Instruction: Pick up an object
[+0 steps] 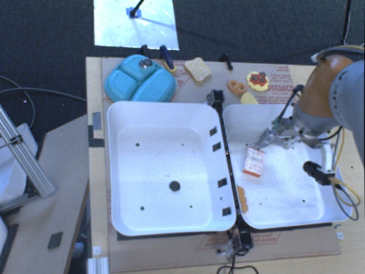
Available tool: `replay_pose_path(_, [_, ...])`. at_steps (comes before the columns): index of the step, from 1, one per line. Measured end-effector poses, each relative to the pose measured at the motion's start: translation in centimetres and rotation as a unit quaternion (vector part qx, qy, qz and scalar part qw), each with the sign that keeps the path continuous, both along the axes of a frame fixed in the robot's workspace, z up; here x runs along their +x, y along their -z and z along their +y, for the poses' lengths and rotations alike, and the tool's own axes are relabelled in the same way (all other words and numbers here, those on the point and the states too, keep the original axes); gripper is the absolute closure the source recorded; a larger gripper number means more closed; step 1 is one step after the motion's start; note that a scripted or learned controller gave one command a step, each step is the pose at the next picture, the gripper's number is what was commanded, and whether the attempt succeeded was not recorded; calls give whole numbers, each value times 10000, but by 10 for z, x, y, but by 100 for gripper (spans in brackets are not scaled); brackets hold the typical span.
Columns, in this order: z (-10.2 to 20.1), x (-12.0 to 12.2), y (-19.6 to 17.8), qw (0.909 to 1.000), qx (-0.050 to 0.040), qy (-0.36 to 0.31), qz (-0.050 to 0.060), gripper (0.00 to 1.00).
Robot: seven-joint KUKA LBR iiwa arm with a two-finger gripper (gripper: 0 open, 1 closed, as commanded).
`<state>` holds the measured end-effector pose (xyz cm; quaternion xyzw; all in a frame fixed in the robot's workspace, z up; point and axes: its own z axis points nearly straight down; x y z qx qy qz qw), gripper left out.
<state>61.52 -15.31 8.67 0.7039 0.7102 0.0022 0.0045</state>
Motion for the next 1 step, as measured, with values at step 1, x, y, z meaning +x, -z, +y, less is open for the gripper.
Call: replay_pose_path(1, [-55,56,-3,10000,14,27,23,0])
